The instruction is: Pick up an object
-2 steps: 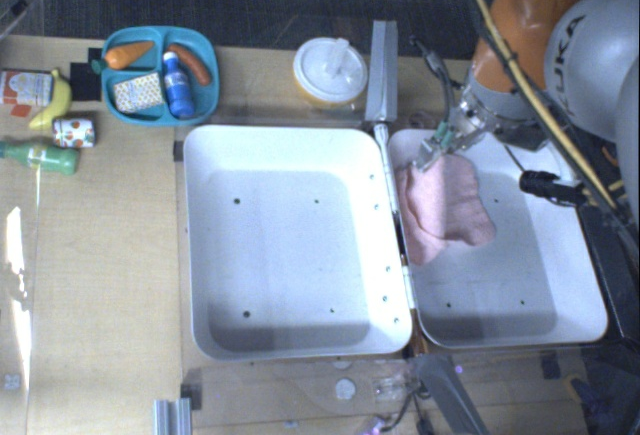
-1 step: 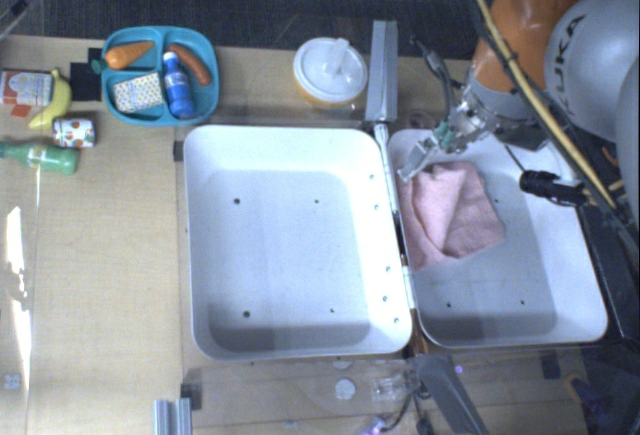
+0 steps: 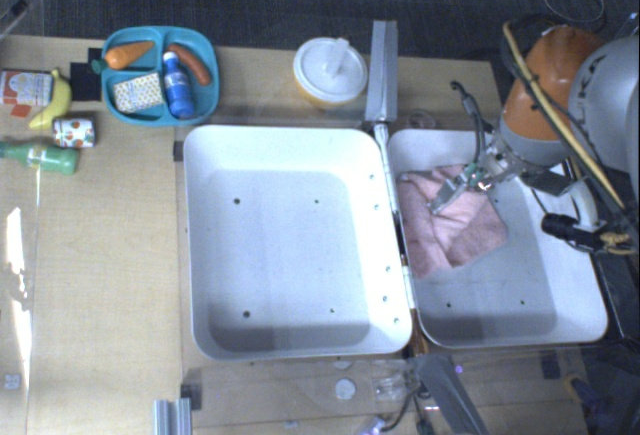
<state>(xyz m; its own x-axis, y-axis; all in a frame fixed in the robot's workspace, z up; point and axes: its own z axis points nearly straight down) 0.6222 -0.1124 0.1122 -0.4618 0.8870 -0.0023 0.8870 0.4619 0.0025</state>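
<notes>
A crumpled pink cloth [image 3: 455, 228] lies in the left half of the right white bin [image 3: 560, 313]. The arm's orange band and grey wrist hang over the bin's upper right corner. My gripper [image 3: 450, 193] reaches down and to the left onto the cloth's upper edge. Its two thin fingers look spread apart, with the tips at the fabric. I see no fold of cloth lifted between them.
The left white bin [image 3: 290, 323] sits next to the right one, with a metal divider post [image 3: 380, 73] at the back. A white lidded cup [image 3: 330, 71], a blue tray of toy food [image 3: 160, 73], and small toys [image 3: 50, 123] rest on the bench at the left. Cables hang at the right.
</notes>
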